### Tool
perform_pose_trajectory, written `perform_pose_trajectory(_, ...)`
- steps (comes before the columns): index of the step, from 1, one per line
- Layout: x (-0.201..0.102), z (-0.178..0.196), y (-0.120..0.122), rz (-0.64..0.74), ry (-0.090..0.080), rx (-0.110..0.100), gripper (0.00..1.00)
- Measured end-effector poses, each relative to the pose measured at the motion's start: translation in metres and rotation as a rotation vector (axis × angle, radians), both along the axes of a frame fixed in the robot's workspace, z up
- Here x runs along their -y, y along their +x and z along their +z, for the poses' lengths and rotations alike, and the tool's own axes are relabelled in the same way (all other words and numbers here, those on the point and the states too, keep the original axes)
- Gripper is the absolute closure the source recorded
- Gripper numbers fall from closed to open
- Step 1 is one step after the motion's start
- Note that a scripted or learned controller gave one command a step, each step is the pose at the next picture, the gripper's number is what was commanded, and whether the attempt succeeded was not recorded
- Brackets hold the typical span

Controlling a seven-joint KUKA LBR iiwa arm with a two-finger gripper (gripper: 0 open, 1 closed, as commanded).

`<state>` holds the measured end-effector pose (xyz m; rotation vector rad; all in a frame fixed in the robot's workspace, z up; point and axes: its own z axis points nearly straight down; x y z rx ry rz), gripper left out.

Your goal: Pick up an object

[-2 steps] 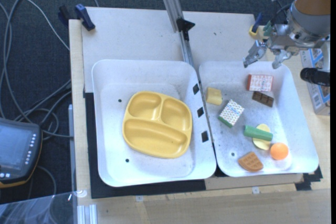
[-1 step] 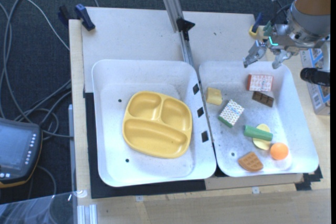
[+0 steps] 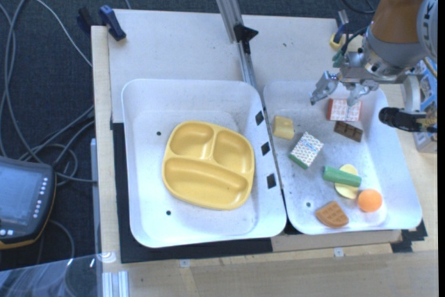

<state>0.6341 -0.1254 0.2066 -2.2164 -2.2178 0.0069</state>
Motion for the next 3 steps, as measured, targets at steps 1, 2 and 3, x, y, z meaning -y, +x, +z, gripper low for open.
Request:
perform_pose_trajectory(1,-0.009,-0.047,-0.002,0.001,0.0,0.001,0.0)
perform_pose_trajectory(2,-0.004,-0.092,-0.007,-0.001,0.0,0.0,0.0)
perform_pose_trajectory(3,-0.005,-0.077,-0.004,0.0,0.0,0.009,1.0)
